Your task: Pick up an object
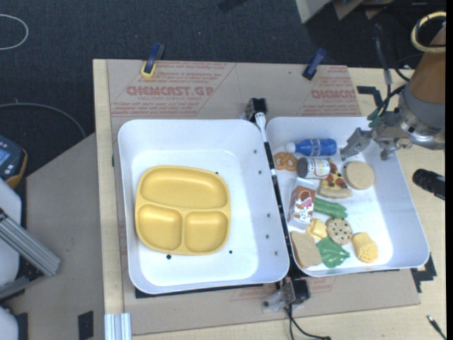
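Toy food is lying in the right bin, the bread slice nearest the camera.
My gripper is hovering with fingers apart, holding nothing; the round bun is sitting just below them, toward the camera.

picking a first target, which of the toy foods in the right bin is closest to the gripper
The round tan bun, at the far right of the pile, just below the gripper. The blue bottle lies further left, and the corn sits at the bin's near end.
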`<state>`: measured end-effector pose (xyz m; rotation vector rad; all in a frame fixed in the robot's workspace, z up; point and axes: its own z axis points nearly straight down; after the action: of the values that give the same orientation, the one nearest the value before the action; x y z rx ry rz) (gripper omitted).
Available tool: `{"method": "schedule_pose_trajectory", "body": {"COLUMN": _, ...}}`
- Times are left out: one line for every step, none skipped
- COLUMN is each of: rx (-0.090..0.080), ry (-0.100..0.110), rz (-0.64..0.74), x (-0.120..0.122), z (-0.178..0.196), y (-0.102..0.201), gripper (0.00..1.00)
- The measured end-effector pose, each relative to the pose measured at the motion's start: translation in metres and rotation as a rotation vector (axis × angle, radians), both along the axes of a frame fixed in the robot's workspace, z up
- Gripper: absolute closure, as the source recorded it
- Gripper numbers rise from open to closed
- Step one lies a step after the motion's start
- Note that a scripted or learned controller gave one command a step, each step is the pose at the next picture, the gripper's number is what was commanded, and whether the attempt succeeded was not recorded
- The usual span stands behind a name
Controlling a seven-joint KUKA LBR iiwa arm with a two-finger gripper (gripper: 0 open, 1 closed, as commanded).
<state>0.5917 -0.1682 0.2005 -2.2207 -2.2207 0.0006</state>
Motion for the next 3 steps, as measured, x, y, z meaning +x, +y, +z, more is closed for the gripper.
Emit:
{"method": "schedule_pose_trajectory", "body": {"rx": 0.001, "ry": 0.005, "rz": 0.001, "x": 0.003, "z": -0.043, "y": 0.001, "gripper": 0.00}}
{"method": "schedule_pose_trajectory", "body": {"rx": 0.002, "ry": 0.006, "rz": 0.001, "x": 0.004, "z": -0.107, "y": 0.002, "gripper": 0.00}}
{"method": "schedule_pose_trajectory", "body": {"rx": -0.002, "ry": -0.003, "rz": 0.000, "x": 0.006, "z": -0.113, "y": 0.002, "gripper": 0.00}}
